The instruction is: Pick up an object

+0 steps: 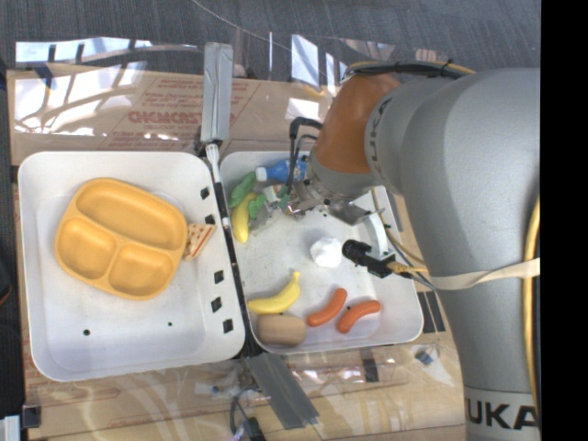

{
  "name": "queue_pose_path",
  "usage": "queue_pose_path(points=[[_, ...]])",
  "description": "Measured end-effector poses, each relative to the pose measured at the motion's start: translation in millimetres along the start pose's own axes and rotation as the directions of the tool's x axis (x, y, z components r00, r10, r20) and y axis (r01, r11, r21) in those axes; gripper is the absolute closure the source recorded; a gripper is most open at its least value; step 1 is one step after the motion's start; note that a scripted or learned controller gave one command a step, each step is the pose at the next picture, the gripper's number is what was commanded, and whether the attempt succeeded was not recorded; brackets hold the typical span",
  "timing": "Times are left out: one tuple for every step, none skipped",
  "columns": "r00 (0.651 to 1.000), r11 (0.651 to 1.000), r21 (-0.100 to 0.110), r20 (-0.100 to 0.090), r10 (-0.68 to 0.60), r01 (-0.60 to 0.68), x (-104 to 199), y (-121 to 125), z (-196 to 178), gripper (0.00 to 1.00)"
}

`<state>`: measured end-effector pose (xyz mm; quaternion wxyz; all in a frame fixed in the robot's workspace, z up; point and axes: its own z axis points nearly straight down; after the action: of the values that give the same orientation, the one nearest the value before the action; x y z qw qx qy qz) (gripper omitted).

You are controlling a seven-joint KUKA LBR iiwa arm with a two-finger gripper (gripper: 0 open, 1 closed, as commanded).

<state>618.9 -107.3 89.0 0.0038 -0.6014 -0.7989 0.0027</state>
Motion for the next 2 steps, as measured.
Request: queue_pose_path(points=[[1.000,0.999,0.044,-0.015,0.023,-0.023,-7.4,24.7,1.8,0.00],[1.000,0.999,0.039,-0.007,0.017,-0.016,-9.1,25.9,-4.6,1.00]])
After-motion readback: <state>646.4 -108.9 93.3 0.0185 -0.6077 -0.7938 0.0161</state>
